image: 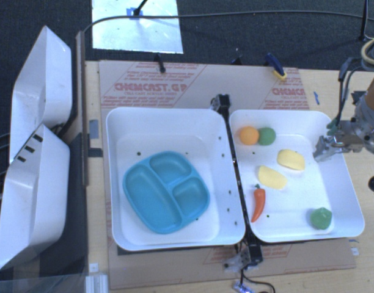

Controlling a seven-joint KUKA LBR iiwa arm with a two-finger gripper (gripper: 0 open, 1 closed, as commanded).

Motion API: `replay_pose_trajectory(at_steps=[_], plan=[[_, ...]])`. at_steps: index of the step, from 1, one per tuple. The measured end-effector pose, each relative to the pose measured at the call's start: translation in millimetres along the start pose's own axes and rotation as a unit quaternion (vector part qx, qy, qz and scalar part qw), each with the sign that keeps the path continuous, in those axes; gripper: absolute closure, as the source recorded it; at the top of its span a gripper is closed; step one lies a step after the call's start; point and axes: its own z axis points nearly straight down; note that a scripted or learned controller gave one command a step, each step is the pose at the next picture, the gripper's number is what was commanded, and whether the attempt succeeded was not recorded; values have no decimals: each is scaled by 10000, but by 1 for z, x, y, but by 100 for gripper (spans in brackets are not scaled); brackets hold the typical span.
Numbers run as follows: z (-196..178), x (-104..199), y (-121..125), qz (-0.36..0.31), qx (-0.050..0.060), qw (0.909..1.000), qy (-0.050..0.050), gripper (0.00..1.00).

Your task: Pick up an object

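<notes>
Gripper [326, 146] sits at the right bin's [343, 191] 3 o'clock rim, over the bin's right wall; cannot tell the jaw state, nothing visibly held. Nearest candidate: pale yellow piece [291, 159], just at the gripper's 9 o'clock, long axis roughly 10-to-4. Next out, second yellow piece [272, 177] at the gripper's 8 o'clock, same slant. Green lump [321, 218] lies at 6 o'clock, near the bin's lower right corner. Farther: red-orange pepper [258, 204], long axis about 12-to-6, near the divider. Orange ball [249, 135] touching green ball [267, 135] at 9–10 o'clock, farthest. Blue tray [166, 191] occupies the left bin [168, 124]. Likely move: short reach toward 9 o'clock.
</notes>
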Motion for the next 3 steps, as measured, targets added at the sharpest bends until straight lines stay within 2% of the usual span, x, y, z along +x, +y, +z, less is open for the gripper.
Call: replay_pose_trajectory(at_steps=[3], plan=[[42,146,43,-6,9,10000,3,100]])
